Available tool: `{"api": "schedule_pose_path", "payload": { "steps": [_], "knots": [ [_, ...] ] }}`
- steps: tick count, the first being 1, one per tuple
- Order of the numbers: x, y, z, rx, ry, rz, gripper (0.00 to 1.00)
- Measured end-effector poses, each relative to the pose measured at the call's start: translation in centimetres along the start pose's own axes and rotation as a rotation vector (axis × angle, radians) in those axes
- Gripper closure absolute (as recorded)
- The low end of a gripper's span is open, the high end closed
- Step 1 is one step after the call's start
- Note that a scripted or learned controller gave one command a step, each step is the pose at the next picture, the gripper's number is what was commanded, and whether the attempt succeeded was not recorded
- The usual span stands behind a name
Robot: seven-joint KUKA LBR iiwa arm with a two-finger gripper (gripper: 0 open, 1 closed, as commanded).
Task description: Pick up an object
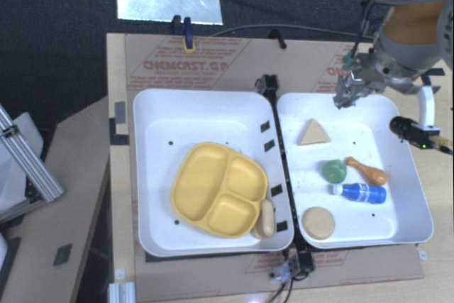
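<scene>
While nothing is chosen yet, these are my notes, every place given relative to the green ball [334, 170].

Pincer: my pincer [345, 97] hangs above the far rim of the right bin [408, 223], well beyond the ball; whether it is released or clenched I cannot tell.
Wedge: tan wedge [313, 133] lies beyond the ball; looks stiff and light, best taken across its flat sides.
Ball: small and round, likely to roll.
Bottle: blue bottle [362, 192] lies just nearer than the ball; smooth, probably slippery.
Drumstick: orange drumstick [367, 171] lies just right; grip the thin neck.
Disc: tan disc [318, 222] lies nearer; flat, hard to pinch.
</scene>
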State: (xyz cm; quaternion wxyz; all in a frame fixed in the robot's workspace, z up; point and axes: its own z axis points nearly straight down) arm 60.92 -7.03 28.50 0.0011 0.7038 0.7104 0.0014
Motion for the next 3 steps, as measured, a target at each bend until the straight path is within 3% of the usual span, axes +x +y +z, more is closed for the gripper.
{"api": "schedule_pose_path", "payload": {
  "steps": [1, 3],
  "knots": [
    [5.5, 0.1, 1.0, 0.001, 0.002, -0.001, 1.00],
    [16.8, 2.9, 4.6, 0.003, 0.002, -0.001, 1.00]
  ]
}}
